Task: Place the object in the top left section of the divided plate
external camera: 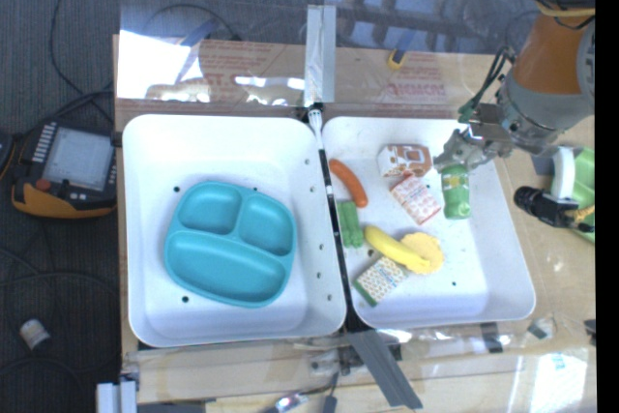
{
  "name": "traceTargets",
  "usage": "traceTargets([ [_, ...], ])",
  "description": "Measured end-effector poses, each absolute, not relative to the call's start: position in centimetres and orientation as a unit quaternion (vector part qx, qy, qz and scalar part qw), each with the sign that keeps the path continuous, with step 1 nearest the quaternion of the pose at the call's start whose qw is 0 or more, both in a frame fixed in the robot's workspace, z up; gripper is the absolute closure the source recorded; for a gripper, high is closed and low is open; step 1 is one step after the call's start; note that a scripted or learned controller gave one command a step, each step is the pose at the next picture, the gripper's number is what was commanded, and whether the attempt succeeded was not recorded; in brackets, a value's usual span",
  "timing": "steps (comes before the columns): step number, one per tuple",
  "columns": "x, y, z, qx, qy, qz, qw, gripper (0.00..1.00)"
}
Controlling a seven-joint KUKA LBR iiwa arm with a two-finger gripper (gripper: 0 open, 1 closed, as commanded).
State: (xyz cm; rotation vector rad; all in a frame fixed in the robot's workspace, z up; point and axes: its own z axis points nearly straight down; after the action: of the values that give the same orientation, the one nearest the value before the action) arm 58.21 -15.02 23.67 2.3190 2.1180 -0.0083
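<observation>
Grey carpet lies all around the desk, and two white bins sit side by side on it. At the far right corner of the right bin, the end effector hangs low, right at the top of a green bottle. I cannot tell if it is open or closed, or if it has the bottle at all; the dark parts are too small and mixed up to read.

The green bottle seems to be the thing to move. It stands near the right wall of that bin, just beside a small red and white packet. A little brown and white carton sits just behind the packet. Further in lie an orange carrot, a small green piece, a yellow banana touching a round yellow thing, and a checked box.

To do this step well, I think the arm should get a firm, centred hold on the bottle and lift straight up, so it does not bump the packet next to it. Then it must go high over the wall between the bins.

The blue divided plate waits in the left bin, well apart from the bottle. Its top left section is small, so the bottle should come down gently and in the middle.
</observation>
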Motion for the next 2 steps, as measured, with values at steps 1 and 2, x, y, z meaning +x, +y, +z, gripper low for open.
traceTargets([
  [1,61.57,-13.95,26.24,0.681,0.733,-0.002,0.001,1.0],
  [2,61.6,-13.92,27.08,0.68,0.733,-0.0033,0.001,1.0],
])
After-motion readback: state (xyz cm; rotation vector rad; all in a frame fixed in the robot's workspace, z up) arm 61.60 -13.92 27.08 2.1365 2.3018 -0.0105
